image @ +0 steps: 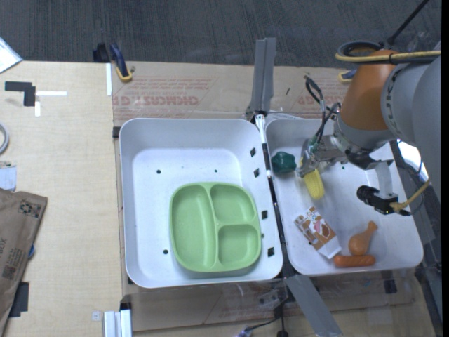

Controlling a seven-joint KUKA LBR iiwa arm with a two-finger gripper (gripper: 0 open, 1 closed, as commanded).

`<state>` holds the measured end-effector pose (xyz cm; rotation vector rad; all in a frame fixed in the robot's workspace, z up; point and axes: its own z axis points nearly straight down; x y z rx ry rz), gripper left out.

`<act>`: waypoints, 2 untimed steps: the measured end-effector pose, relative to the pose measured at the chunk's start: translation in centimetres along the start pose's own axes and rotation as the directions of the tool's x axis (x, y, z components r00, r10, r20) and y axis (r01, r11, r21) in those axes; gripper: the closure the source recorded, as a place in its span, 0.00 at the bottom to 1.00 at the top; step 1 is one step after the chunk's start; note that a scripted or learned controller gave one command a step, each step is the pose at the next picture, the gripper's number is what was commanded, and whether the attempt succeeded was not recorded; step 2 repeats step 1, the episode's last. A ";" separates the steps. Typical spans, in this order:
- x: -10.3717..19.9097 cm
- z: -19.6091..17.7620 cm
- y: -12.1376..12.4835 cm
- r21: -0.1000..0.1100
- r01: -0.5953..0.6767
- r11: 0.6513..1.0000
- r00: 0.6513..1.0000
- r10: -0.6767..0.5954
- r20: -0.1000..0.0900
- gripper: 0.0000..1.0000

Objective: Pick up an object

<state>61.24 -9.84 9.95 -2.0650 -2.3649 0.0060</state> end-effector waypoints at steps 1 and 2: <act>4.4 -9.3 5.3 -0.005 0.098 0.995 0.995 -0.098 0.001 1.00; 4.4 -9.3 5.3 -0.005 0.098 0.995 0.995 -0.098 0.001 1.00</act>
